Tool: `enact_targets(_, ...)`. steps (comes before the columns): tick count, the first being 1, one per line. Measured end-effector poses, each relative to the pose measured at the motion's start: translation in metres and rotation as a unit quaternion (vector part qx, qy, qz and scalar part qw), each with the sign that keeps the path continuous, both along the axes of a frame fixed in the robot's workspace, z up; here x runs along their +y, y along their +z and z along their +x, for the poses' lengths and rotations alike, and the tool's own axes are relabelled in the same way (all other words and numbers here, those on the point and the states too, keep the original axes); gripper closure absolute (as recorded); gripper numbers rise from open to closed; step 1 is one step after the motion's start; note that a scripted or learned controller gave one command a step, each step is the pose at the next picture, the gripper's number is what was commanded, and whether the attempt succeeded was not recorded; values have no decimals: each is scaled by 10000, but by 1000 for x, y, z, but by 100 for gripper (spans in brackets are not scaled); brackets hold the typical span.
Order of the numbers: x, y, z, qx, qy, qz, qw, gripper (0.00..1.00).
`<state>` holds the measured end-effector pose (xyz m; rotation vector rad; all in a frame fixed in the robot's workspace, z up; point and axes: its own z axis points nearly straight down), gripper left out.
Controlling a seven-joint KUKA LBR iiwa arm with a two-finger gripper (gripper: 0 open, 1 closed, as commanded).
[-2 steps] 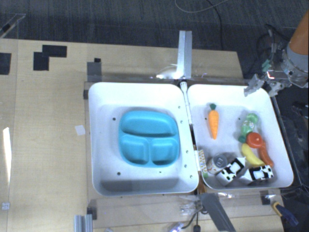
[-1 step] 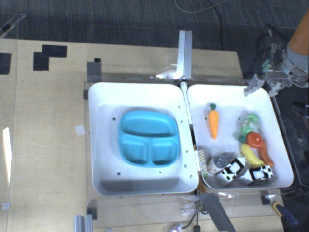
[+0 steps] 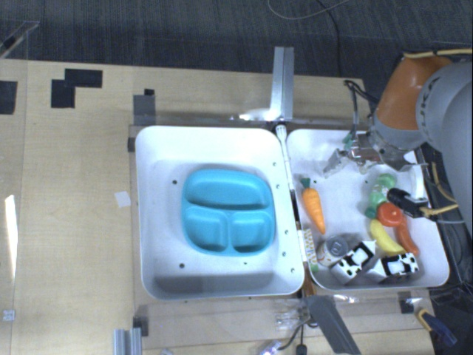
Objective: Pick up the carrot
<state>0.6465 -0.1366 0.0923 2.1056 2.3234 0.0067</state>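
In the right bin, carrot (image 3: 315, 208) below-left of end effector (image 3: 338, 161); fingers spread, empty.

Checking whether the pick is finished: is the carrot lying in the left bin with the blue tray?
No, the carrot lies in the right bin, near its left wall, while the blue tray sits in the left bin.

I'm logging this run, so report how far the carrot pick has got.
Done: nothing visible yet; the carrot lies on the floor of the right bin, near its left wall. In hand: the gripper is above the bin's far end, apart from the carrot, with nothing between its fingers. Left: move over the carrot, descend, close on it and lift.
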Motion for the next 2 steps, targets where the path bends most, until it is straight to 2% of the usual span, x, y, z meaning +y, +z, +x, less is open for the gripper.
enact_targets(1,49,-2,-18,-36,2807,-42,9598,0)
enact_targets(2,122,58,-50,-26,2499,33,9683,0)
